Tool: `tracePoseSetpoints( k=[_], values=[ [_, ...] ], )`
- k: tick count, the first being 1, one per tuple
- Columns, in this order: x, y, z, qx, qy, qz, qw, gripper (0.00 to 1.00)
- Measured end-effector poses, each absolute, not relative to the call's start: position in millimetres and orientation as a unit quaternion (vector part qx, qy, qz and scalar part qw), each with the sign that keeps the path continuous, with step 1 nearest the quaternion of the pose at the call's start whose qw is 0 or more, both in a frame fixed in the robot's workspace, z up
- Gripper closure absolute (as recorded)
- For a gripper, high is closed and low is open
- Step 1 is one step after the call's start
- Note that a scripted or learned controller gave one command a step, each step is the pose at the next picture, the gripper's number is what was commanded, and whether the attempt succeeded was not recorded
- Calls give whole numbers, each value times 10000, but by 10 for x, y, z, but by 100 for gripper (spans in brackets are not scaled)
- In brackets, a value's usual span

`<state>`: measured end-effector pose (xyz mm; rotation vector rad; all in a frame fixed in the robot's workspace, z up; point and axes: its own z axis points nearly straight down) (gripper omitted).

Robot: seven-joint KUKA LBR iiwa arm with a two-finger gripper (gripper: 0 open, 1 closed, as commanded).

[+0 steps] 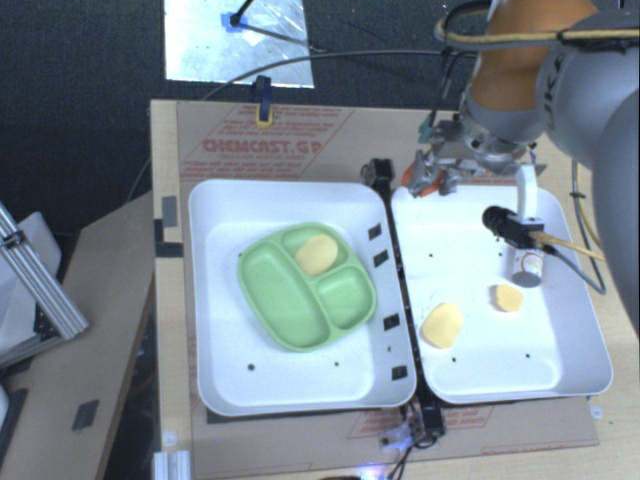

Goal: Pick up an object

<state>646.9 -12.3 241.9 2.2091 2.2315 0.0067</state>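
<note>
Pincer [437, 176]: above far rim of right-hand bin [470, 258], apparently holding nothing; spread or closed, cannot tell.

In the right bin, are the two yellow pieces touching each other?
Apart. The camera view shows bare white floor of the right bin between the larger yellow piece and the smaller yellow piece.
</note>
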Motion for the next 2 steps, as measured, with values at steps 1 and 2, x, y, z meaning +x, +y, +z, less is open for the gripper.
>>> tracePoseSetpoints(
  k=[1, 2],
  values=[
    [6547, 371, 2456, 7039, 7103, 18, 11, 100],
    [6640, 799, 2263, 7040, 7102, 11, 1, 100]
  ],
)
